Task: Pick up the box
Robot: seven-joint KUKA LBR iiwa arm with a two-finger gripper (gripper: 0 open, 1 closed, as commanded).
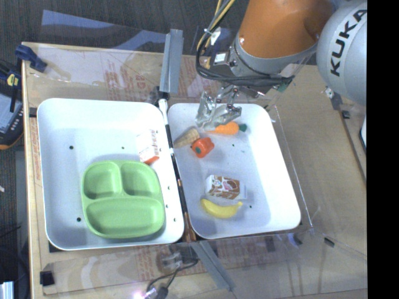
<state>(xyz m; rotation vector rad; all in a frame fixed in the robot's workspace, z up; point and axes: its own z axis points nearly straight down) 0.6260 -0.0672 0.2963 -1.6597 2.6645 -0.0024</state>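
Observation:
The box (224, 187) is a small white and brown carton lying flat in the right bin (283, 185), toward its near side. A yellow banana (221, 208) lies just in front of it. My gripper (219, 113) hangs over the far end of the same bin, well behind the box and just above an orange carrot (224, 129). Its metal fingers stand apart with nothing between them.
A red-orange round fruit (202, 146) and a tan wedge (186, 137) lie near the carrot. The left bin (62, 123) holds a green divided plate (123, 199) and a small white and red packet (148, 147). The arm's orange band (280, 17) looms over the back.

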